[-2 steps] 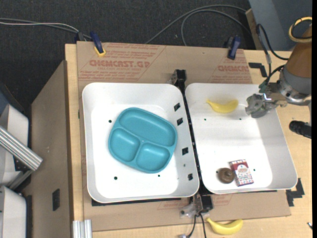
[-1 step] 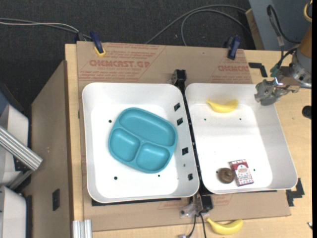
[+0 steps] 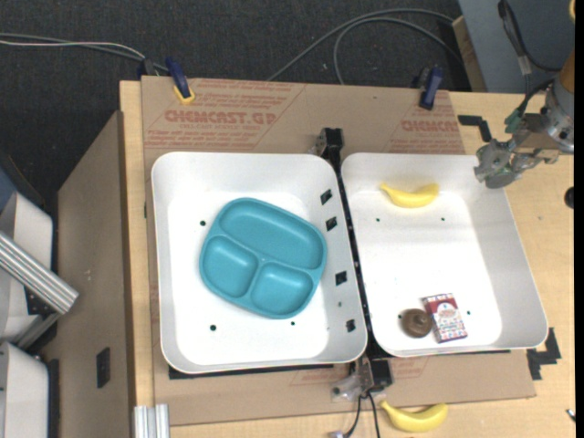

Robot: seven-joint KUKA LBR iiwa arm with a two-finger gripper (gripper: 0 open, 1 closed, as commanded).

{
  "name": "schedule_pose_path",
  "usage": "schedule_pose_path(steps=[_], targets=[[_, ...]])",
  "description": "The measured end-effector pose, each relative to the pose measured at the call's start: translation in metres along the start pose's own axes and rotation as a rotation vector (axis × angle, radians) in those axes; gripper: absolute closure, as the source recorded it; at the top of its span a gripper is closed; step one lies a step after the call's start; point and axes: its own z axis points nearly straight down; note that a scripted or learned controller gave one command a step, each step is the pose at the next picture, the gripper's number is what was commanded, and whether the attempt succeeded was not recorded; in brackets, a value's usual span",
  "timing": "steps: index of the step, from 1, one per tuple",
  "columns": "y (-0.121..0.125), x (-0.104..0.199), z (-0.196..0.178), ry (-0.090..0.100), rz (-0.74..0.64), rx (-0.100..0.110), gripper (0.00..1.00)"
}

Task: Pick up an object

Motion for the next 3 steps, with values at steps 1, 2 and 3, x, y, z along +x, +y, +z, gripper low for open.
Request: schedule_pose_path(steps=[1, 2, 3], targets=[[-0.018, 0.05, -0.006, 0.004, -0.003, 0.006, 1.0], [-0.031, 0.106, -0.012, 0.005, -0.005, 0.007, 1.0], [-0.038, 0.158, -0.017, 0.005, -0.005, 0.006, 1.0]])
